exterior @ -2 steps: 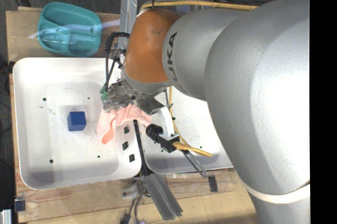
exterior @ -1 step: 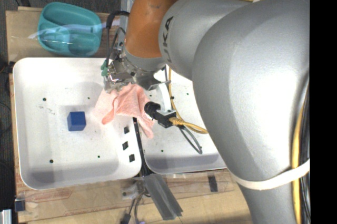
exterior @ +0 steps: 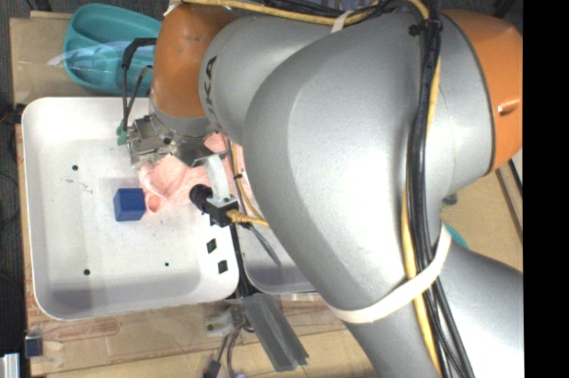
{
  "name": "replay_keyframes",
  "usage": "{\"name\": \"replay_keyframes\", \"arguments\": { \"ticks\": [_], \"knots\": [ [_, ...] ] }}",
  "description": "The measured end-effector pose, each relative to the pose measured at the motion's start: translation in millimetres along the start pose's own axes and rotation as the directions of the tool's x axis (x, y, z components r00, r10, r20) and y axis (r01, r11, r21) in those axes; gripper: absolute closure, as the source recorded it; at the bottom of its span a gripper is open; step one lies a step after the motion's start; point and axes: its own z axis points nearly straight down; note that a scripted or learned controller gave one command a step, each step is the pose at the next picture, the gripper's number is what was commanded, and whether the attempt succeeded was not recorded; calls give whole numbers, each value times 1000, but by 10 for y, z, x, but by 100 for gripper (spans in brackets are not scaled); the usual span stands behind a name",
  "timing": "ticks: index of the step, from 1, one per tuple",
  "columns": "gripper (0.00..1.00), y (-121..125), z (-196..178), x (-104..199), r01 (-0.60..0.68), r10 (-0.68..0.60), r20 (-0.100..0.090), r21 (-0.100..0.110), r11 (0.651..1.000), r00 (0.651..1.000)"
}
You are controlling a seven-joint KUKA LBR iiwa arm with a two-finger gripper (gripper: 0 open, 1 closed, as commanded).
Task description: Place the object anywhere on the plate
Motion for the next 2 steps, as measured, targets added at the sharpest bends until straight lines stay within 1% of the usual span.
{"name": "replay_keyframes", "arguments": {
  "ticks": [1,2],
  "knots": [
    [100,-265,-1029,-295,253,-253,2,-8,967,968],
    [100,111,215,223,18,-18,0,-2,1000,1000]
  ]
}}
